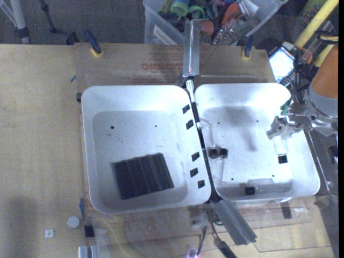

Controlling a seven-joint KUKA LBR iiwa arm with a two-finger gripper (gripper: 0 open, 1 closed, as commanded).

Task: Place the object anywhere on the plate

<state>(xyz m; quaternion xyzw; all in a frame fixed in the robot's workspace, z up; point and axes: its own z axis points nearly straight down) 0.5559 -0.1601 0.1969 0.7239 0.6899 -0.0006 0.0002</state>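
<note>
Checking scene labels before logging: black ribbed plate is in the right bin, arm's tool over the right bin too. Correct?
Not quite. The camera view shows the black ribbed plate lying in the left bin, toward its near edge, not the right one. The rest holds: the tool is over the right bin, near its right side.

Pale wooden bench (pixel 37 117); grey carpet (pixel 80 9); clear tub (pixel 215 9) of bright clutter behind

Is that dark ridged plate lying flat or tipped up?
Flat: the dark plate rests on the left bin's floor.
</note>
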